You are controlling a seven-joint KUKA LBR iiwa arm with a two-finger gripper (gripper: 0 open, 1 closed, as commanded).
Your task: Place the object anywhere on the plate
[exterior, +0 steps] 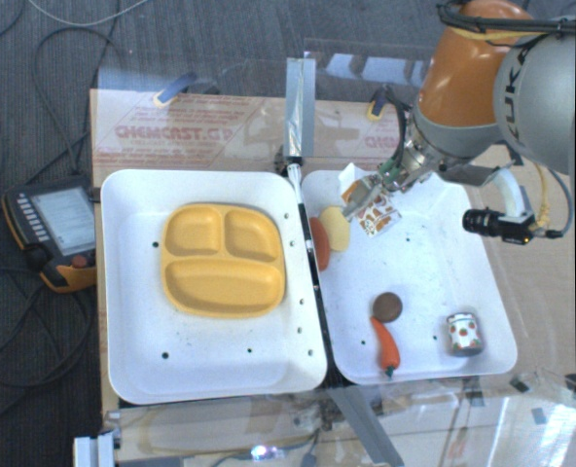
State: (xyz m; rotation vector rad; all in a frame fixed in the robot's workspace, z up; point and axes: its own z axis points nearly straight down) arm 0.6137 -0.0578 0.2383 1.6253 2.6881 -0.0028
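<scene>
Nearest the camera, in the right bin (pixel 492 290), lie an orange carrot (pixel 386 345) with a brown round piece (pixel 387 306) touching its upper end, and a small patterned can (pixel 462 332) well off to the right. The left bin (pixel 123 290) bears the yellow plate (pixel 224 259), a 3-compartment tray with nothing in it. Against the wall between the 2 bins lies a red sausage-like piece (pixel 319 242), and touching it a pale yellow rounded object (pixel 336 229), smooth and potato-like. Just beyond sits the gripper (pixel 366 195), over a small printed packet (pixel 378 217); I cannot tell how wide it stands or whether it has anything. The arm (pixel 502 66) slants in from the far right, orange band uppermost.
</scene>
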